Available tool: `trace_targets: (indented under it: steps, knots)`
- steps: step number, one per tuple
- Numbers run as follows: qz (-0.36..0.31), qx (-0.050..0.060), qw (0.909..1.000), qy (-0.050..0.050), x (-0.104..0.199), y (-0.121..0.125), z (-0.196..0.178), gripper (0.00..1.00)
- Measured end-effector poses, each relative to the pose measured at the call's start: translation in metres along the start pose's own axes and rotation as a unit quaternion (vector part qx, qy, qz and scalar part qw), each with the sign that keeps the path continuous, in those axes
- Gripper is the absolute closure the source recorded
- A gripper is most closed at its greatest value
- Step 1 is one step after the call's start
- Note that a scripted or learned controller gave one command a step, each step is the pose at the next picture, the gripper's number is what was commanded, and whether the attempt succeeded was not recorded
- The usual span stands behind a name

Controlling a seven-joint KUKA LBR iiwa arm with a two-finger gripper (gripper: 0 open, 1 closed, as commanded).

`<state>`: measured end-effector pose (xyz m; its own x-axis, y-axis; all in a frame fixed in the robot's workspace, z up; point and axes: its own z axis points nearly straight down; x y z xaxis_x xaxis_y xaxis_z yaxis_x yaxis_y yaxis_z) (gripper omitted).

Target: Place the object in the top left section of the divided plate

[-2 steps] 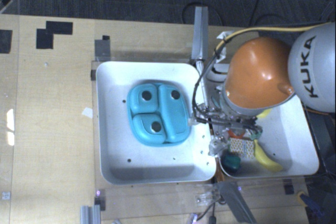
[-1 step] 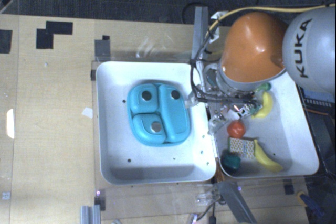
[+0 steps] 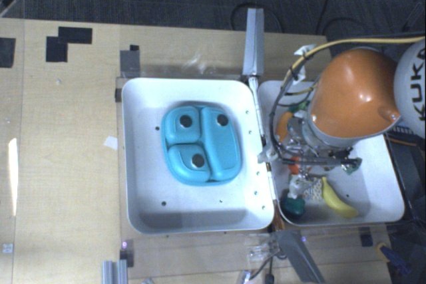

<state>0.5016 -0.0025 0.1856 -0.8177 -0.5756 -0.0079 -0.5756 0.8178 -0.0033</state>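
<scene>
A blue divided plate (image 3: 202, 144) lies in the middle of the left white bin (image 3: 143, 163); its three sections each show a dark round spot. My gripper (image 3: 303, 184) hangs low over the front left part of the right bin (image 3: 389, 199), under the orange band of the arm (image 3: 353, 96). Just below it lie a dark green round object (image 3: 293, 205), a small pale patterned item (image 3: 312, 191) and a yellow banana (image 3: 337, 200). An orange object (image 3: 285, 124) peeks out behind the wrist. The arm hides much of the right bin.
A metal divider rail (image 3: 253, 43) runs between the two bins at the back. Cables (image 3: 296, 73) loop around the wrist. The wooden bench (image 3: 60, 143) stretches to the left of the bins.
</scene>
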Motion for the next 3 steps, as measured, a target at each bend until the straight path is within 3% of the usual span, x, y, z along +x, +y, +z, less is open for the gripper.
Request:
trace_targets:
  steps: [1,2,3]
  knots:
    - [0.002,0.001,1.0000,-0.004,-0.003,0.000,-0.011,1.00]
    - [-0.022,0.001,0.9998,-0.001,0.029,-0.041,-0.044,1.00]
    - [0.128,0.001,0.9918,0.000,0.046,-0.062,-0.022,1.00]
